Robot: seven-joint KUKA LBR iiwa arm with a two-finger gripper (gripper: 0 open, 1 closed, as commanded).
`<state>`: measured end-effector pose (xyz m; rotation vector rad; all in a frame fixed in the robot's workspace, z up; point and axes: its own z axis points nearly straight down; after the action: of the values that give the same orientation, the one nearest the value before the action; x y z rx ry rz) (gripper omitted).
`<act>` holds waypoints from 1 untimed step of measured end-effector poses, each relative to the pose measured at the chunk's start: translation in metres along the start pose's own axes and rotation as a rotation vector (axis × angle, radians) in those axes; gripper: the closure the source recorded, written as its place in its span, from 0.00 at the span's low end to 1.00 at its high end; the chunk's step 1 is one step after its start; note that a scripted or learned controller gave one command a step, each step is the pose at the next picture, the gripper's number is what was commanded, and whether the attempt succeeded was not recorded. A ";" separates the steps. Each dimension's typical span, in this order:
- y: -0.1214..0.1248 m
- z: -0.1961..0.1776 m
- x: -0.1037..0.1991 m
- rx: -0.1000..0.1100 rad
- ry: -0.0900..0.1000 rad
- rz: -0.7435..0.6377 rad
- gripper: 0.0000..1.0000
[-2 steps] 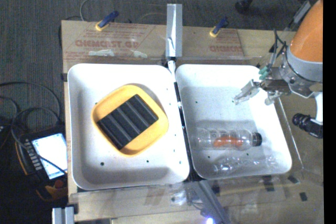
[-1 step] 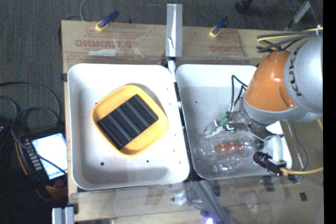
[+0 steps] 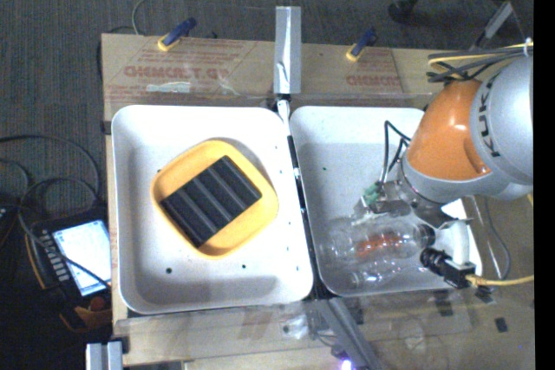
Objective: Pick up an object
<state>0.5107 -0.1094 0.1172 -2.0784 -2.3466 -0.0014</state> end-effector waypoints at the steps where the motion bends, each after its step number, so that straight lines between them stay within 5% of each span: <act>1: 0.000 0.000 0.000 0.000 0.000 0.000 0.00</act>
<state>0.5107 -0.1094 0.1171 -2.0785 -2.3467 -0.0015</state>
